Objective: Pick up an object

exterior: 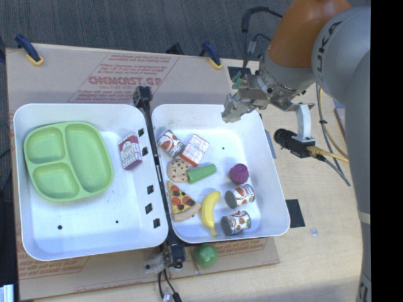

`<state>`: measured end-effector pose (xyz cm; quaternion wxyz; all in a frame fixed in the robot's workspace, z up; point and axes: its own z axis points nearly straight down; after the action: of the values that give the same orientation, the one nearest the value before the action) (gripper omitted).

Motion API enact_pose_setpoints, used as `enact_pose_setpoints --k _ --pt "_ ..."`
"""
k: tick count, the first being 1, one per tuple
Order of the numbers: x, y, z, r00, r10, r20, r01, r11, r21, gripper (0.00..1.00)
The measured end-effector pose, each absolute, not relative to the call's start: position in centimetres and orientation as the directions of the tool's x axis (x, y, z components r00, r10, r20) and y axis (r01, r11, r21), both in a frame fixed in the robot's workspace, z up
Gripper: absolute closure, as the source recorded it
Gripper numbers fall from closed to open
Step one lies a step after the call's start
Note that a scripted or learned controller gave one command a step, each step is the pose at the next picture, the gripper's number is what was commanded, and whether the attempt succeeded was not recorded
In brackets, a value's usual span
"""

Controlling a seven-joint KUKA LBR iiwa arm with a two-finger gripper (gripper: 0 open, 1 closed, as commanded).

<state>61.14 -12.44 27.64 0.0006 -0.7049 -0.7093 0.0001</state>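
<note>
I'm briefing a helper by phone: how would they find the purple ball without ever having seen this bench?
Start at the right-hand white bin, the one crowded with toy food. Look along its right side, roughly halfway down, just above two small cans. The purple ball sits there: it is the only round, dark purple thing, while its neighbours are red-labelled cans and a green stick.

Claw [232, 113] fingers blurred, spread unclear
</note>
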Motion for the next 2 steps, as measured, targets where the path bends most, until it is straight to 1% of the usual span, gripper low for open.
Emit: enact_pose_setpoints --k 1,2 --pt "48.9 -11.8 28.4 -0.006 1.000 0.000 1.000 0.006 -0.002 1.00" --pt "57.4 -15.2 24.7 -0.007 1.000 -0.002 1.000 0.007 -0.003 1.00"
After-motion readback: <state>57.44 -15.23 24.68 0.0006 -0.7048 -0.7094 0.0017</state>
